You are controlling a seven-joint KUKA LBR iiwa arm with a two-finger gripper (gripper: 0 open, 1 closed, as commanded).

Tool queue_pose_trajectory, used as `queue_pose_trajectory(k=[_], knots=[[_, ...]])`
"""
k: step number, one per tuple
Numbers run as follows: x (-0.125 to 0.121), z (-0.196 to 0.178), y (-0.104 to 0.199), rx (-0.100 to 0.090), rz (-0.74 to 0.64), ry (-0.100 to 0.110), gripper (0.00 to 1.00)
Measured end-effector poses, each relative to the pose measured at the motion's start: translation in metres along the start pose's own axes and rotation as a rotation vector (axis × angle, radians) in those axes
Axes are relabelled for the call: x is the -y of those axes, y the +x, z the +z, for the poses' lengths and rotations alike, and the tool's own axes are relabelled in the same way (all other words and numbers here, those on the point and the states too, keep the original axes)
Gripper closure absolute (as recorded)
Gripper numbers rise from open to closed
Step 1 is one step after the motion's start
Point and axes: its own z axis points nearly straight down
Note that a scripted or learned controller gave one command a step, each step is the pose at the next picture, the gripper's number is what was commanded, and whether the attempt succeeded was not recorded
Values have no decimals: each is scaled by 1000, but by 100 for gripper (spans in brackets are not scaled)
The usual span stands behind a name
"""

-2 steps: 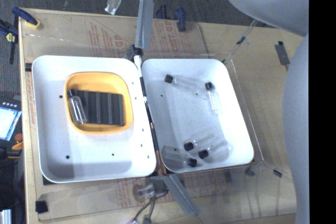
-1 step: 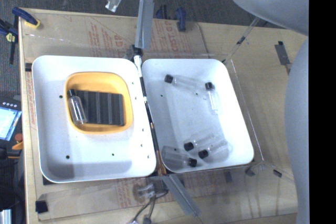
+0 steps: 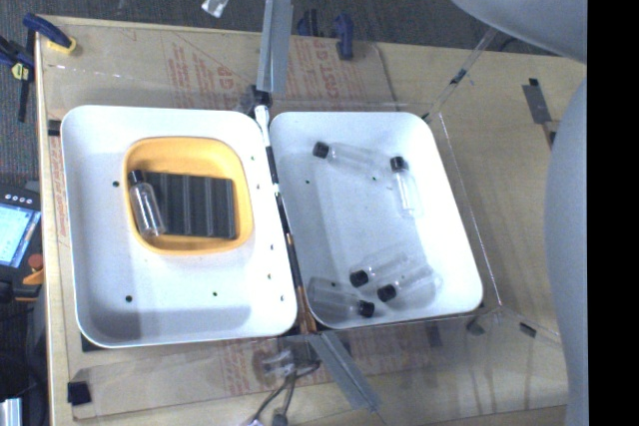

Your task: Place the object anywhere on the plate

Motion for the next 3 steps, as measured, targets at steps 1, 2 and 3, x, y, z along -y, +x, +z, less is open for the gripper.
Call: queue_pose_trajectory(k=[1, 2, 3], knots=[[-1, -9, 0, -2, -3, 0, 100], [-3, -18, 1, -3, -6, -1, 100], [-4, -28, 1, -5, -9, -1, 100]])
